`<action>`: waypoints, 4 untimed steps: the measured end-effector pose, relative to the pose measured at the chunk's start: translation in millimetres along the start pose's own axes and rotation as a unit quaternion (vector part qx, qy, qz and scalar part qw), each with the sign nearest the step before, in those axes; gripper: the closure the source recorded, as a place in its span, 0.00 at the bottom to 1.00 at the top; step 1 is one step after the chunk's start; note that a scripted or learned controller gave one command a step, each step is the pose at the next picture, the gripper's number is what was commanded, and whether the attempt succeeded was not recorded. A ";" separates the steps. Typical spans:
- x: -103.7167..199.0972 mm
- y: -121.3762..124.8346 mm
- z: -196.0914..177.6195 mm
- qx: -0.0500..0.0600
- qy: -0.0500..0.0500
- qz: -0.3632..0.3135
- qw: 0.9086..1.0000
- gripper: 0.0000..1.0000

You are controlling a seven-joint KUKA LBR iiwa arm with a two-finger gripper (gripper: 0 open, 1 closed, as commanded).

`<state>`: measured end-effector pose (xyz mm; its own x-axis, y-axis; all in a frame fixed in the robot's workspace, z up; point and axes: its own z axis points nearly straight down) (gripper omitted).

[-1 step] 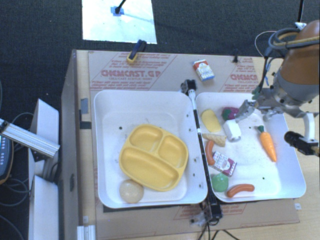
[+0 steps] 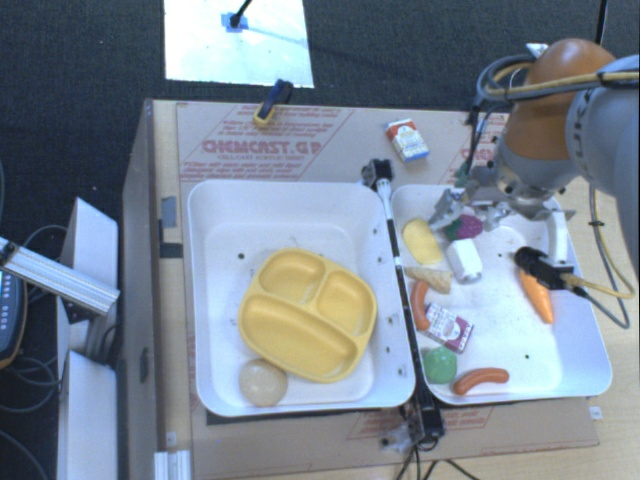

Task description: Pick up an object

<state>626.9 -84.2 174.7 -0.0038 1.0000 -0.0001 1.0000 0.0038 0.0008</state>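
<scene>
The gripper [image 2: 470, 211] sits in the upper right of the frame, low over the far left corner of the right bin [image 2: 590, 368], and its grey fingers are spread apart, with nothing clearly clamped between them. Directly under it, and a little toward the lower right, lies a small purple object [image 2: 466, 227] — it looks to be partly between the fingers, but the gripper's body hides its top, so I cannot say if they touch it. This is the relation that matters: the purple object is almost straight below the gripper, so the coming move is probably a short descent and a closing, not a sideways travel. Other candidates lie close around it. A yellow object [image 2: 422, 242] is just to the left, its long axis running up and down in the frame, and a white cylinder [image 2: 464, 260] is just below the purple object — both near enough to be bumped. The orange carrot [image 2: 537, 296] lies further right, pointing to the lower right. The left bin [image 2: 215, 268] holds a yellow divided tray [image 2: 305, 313], well apart from the gripper.
</scene>
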 end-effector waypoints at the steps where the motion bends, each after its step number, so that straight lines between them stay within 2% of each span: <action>1: -9.0 42.3 67.4 -0.009 -0.003 0.000 1.000 0.00; 2: -34.2 22.6 87.9 -0.003 -0.001 0.001 1.000 0.00; 3: -9.5 42.8 88.2 -0.001 0.000 0.000 1.000 0.00; 4: -9.5 43.7 77.4 -0.003 -0.001 -0.002 1.000 1.00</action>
<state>670.6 -93.6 97.3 -0.0069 1.0000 -0.0013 1.0000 0.0069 0.0067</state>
